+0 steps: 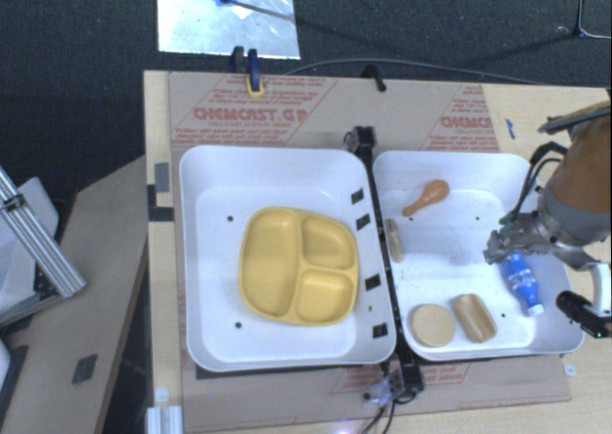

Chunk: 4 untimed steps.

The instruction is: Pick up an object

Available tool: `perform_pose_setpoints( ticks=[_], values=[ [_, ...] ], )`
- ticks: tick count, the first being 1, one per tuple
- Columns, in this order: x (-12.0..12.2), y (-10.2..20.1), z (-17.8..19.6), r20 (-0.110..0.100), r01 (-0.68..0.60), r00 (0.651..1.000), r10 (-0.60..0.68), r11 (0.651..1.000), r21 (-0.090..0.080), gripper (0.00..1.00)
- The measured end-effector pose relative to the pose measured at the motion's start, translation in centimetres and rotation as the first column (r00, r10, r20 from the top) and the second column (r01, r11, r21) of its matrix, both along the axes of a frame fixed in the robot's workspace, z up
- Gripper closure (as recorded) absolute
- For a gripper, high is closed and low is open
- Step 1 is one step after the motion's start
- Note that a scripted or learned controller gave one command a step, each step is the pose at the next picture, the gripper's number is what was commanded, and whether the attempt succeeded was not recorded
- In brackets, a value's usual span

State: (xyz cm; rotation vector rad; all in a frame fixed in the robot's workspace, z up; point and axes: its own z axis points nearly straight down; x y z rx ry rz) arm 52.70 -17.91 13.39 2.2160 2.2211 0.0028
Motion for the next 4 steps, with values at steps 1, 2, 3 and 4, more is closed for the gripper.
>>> perform_pose_setpoints(
  ticks=[1, 2, 3, 4],
  values=[
    [0.3, 1.0, 5.2, 0.002, -0.002, 1.0, 0.002, 1.0, 0.0, 1.0],
    [0.4, 0.3, 11.4, 0.005, -0.001, 1.0, 0.001, 1.0, -0.002, 1.0],
    [0.5, 0.2, 13.2, 0.001, -0.002, 1.0, 0.002, 1.0, 0.0, 1.0],
    [1.8, 5.4, 12.0, -0.002, -0.006, 1.0, 0.006, 1.0, 0.002, 1.0]
  ],
)
